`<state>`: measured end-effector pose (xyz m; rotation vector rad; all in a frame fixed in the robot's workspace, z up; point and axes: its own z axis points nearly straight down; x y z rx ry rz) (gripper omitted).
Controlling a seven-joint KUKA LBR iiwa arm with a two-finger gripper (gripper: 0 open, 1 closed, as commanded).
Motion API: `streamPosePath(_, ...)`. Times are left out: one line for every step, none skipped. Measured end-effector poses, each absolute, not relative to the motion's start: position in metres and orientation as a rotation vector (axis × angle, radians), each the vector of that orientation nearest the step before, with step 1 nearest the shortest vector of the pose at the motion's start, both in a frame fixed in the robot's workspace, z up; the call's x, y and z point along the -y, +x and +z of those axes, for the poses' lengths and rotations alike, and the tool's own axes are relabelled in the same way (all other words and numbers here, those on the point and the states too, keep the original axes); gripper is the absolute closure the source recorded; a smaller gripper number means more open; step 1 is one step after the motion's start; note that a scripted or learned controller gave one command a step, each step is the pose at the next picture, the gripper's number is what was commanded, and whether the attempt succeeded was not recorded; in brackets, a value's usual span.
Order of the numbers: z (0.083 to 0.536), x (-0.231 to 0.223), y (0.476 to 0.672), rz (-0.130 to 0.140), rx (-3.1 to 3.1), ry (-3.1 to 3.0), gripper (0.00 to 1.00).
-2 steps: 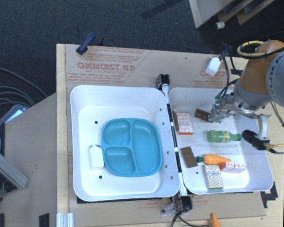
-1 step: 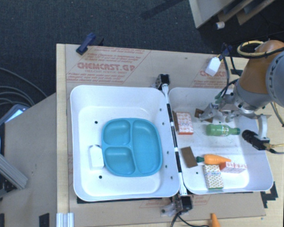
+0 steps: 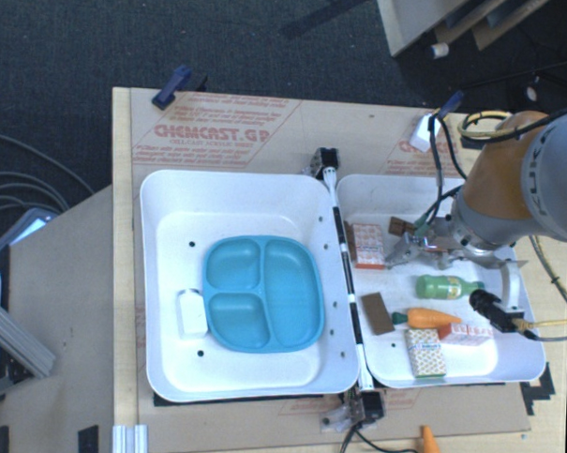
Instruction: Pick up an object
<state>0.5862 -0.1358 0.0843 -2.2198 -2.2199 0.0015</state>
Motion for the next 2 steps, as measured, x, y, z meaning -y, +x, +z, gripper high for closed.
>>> streamPosePath(0.084, 0.146, 0.538, 0.002, 2.219, -2.221, 0.0)
streamPosePath(0.095, 0.146, 0.539, -0.001, 2.22, -2.223, 1.0)
